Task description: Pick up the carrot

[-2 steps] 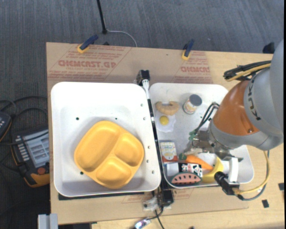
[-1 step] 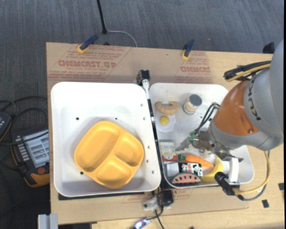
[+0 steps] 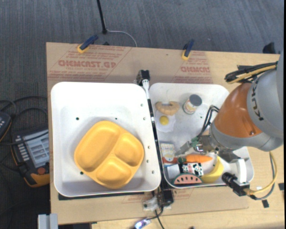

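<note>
You have the arm (image 3: 250, 113) reaching in from the right over the right bin (image 3: 219, 88); its tool (image 3: 196, 146) sits low above the front half of that bin, just above the carrot (image 3: 200, 159); you cannot tell from here whether the tool is apart or together, since the wrist covers it. The carrot lies flat near the bin's front wall, running left to right, with a banana (image 3: 214, 171) touching its right end and a small printed carton (image 3: 190, 169) just in front of it; a watermelon slice (image 3: 185, 179) lies against the front wall. Toward the back of the same bin you see a bread-like piece (image 3: 168, 108), a small yellow item (image 3: 164, 120) and a grey-capped jar (image 3: 192, 103). The left bin (image 3: 66, 104) holds a yellow divided tray (image 3: 109, 152); both bins rest on the brown surface (image 3: 90, 63).
</note>
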`<state>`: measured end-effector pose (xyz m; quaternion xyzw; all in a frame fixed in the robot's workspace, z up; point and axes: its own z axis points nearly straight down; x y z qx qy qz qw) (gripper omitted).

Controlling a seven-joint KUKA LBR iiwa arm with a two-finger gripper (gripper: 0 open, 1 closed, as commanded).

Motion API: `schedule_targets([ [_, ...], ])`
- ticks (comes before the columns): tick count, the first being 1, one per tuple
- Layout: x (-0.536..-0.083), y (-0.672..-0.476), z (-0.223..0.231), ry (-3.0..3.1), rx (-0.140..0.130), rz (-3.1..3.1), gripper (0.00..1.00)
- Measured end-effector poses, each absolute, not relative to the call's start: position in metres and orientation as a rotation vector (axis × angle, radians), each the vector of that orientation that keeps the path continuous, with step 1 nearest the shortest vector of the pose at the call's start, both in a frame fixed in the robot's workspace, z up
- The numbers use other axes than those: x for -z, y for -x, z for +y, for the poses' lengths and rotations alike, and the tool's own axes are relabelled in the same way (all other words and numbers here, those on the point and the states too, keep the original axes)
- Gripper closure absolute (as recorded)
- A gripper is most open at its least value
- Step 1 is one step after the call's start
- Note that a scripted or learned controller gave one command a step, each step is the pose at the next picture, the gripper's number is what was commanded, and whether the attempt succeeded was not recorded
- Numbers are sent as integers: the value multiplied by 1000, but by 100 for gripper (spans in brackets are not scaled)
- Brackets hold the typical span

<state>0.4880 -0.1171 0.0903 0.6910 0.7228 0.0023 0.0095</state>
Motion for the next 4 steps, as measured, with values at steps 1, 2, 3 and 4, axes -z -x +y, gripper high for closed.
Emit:
schedule_targets([
  [1,-100,-489,-116,-2156,-10,2259,100],
  [2,-110,-489,-116,-2156,-10,2258,100],
  [3,-109,-489,-116,-2157,-9,2259,0],
  [4,-89,-487,-148,-1875,-10,2518,0],
])
